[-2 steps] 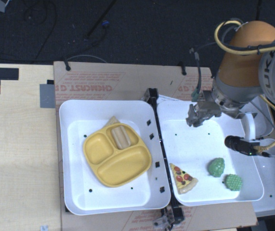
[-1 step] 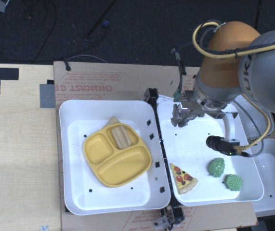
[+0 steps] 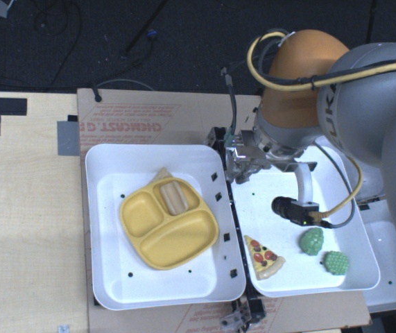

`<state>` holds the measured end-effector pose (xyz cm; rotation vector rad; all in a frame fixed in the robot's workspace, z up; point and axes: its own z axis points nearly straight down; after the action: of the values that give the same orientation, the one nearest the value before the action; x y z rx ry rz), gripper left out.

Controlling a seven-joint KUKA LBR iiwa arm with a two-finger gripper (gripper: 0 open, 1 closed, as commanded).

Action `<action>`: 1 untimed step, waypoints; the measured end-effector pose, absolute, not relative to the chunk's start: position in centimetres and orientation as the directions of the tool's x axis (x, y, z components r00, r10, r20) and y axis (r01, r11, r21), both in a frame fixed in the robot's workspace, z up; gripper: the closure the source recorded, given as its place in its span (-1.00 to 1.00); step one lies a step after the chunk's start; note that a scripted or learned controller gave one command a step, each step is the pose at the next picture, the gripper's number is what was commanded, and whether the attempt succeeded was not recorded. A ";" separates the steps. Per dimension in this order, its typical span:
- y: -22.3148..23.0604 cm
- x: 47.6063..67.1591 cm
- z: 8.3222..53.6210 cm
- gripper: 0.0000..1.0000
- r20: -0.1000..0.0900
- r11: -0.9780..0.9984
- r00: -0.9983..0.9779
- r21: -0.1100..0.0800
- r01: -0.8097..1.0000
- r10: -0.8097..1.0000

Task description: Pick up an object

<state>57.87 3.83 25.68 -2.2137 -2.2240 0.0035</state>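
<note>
Three toys are lying along the right bin's [image 3: 264, 194] near edge: pizza slice [image 3: 263, 257], green lump [image 3: 312, 241], green knob [image 3: 336, 262]. Jaws are hovering at its far-left corner, clenched or released, cannot tell.

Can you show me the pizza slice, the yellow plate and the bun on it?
pizza slice [image 3: 263, 257], camera view, its topped middle.
yellow plate [image 3: 177, 245], camera view, bare large compartment.
bun [image 3: 175, 198], camera view, its middle.

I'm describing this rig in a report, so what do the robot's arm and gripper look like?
The arm is bulky, rounded and grey, with dark lettering on its shell and a glossy orange band above the wrist. A yellow cable loops over the band. The gripper is a small silvery metal block.
</note>
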 end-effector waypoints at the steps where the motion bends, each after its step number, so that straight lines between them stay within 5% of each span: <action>1: 8.3 57.5 25.3 1.00 0.000 0.003 -0.003 -0.005 1.000 1.000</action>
<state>57.46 8.33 25.29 -2.2150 -2.2224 0.0056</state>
